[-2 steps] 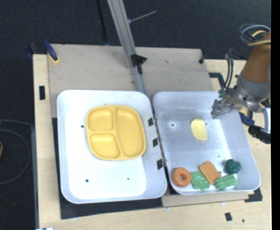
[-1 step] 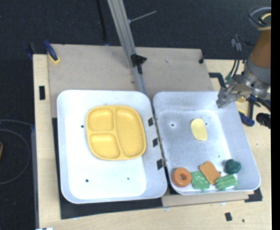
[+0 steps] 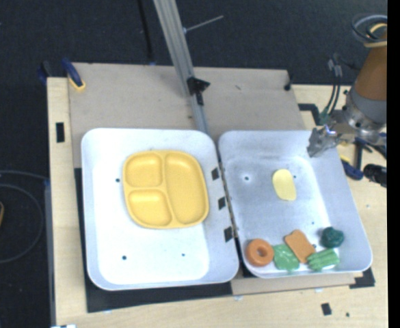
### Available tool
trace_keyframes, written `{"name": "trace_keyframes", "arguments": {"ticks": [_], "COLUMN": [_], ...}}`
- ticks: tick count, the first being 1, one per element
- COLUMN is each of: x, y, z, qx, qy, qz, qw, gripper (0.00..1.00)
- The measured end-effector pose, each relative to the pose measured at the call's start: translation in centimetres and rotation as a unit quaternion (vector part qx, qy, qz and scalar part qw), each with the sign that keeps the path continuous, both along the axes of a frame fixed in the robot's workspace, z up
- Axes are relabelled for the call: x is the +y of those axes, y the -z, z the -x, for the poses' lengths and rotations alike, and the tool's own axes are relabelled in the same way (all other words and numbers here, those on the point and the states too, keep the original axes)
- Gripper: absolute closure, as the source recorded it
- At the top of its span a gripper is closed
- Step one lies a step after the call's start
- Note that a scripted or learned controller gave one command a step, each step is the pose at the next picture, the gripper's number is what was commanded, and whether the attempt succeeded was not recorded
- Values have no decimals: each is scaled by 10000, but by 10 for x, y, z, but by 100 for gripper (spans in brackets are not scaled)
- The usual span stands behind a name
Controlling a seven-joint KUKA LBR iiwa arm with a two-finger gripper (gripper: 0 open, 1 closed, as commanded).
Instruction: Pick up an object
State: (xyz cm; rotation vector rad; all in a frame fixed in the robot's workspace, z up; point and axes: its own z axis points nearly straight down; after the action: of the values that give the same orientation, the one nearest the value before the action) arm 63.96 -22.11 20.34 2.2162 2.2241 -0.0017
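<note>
The right bin [image 3: 254, 156] holds a pale yellow lemon-shaped piece [image 3: 284, 184] near its middle. Along its front edge lie an orange ring [image 3: 259, 251], a light green piece [image 3: 286, 258], an orange-brown block [image 3: 299, 244], a green pod-like piece [image 3: 323, 259] and a dark green lump [image 3: 333, 237]. My gripper [image 3: 319, 142] hangs over the bin's far right corner, up and to the right of the yellow piece, with nothing seen between its fingers.
The left bin [image 3: 104, 251] carries a yellow three-compartment plate [image 3: 165, 188]. A metal pole [image 3: 176, 46] slants up from between the bins at the back. Cables and the arm's orange band [image 3: 372, 74] crowd the right edge.
</note>
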Motion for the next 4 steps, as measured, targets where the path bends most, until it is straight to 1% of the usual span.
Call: {"name": "trace_keyframes", "arguments": {"ticks": [2, 3, 4], "x": [105, 154, 207], "y": [7, -5, -16], "z": [-6, -18, -22], "qx": [3, -15, -13], "qy": [-12, -18, -21], "qz": [-11, -14, -18], "qw": [10000, 10000, 10000], "gripper": [100, 100, 100]}}
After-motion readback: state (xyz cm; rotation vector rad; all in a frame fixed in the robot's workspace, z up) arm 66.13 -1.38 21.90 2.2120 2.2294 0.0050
